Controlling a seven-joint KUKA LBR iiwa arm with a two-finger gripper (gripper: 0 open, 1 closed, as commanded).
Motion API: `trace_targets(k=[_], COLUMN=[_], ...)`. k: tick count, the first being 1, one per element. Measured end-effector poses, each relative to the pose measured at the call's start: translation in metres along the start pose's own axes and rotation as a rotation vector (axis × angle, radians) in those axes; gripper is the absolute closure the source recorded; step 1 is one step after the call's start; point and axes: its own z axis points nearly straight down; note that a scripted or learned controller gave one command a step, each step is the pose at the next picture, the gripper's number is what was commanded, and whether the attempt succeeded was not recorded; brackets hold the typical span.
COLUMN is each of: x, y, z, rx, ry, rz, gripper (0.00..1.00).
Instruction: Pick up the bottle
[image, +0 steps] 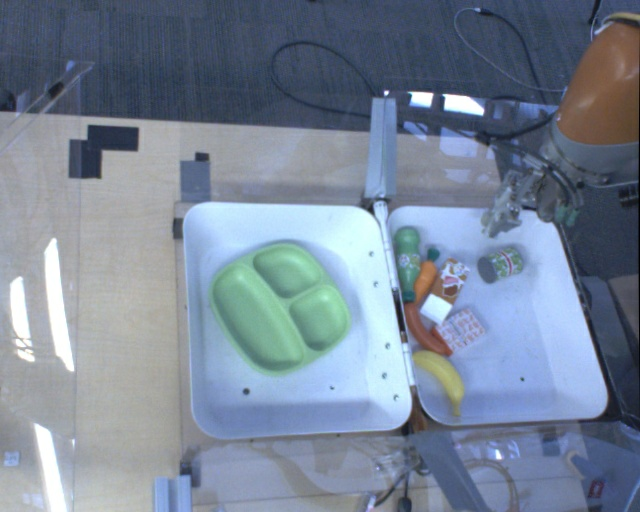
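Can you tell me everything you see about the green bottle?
The bottle is small and green, plastic by its look, with a label too blurred to read. It lies on its side in the right bin, tight against that bin's left wall, near the far end. An orange carrot lies right beside it, seemingly touching. The gripper is off to its right, not touching it.

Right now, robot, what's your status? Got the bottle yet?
Gripper above right bin's far edge, holding nothing. Bottle, green, lies by the bin's left wall, untouched. Carrot crowds against it; can lies nearer the gripper.
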Motion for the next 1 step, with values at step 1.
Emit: trace_targets(k=[1], x=[-0.0157], y=[-0.0410], z=[0.0361], rx=[0.001], ry=[0.000], rz=[-0.142], gripper=[1.00])
